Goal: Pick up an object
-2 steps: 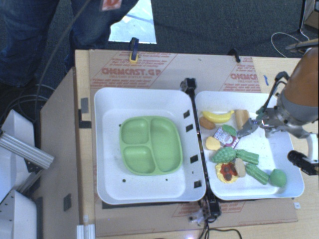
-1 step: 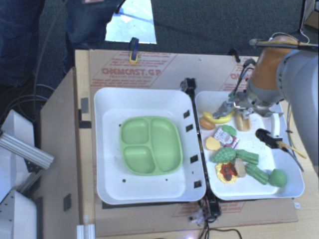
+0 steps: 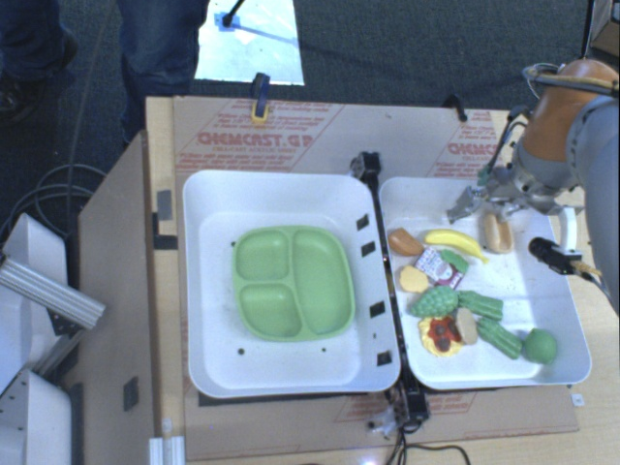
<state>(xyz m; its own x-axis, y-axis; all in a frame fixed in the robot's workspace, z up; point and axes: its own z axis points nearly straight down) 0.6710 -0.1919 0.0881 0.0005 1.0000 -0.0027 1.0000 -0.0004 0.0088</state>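
Here the worktop [image 3: 160, 260] carries two white bins side by side, which keeps a supply side apart from a receiving side. The left bin [image 3: 208, 289] holds a green divided tray [image 3: 293, 282], lying flat with its three wells up, probably as a landing place. The right bin [image 3: 572, 342] holds all the toy food, crowded toward its middle and near edge, so any pick has to be made there.

The arm [image 3: 567, 129] reaches in from the right and hangs over the far corner of that bin, its end effector [image 3: 489, 200] low above the floor, just beside a bread roll [image 3: 496, 232] and a banana [image 3: 455, 243]. I cannot tell whether it is apart or together; nothing shows between it.

Nearer lie a green ball [image 3: 540, 346], a cucumber [image 3: 498, 337], a broccoli piece [image 3: 436, 302], a pizza slice [image 3: 441, 335] and a small red packet [image 3: 444, 266], several touching, which I judge makes a clean grasp harder. The roll stands freest and closest, so it looks the likeliest target.
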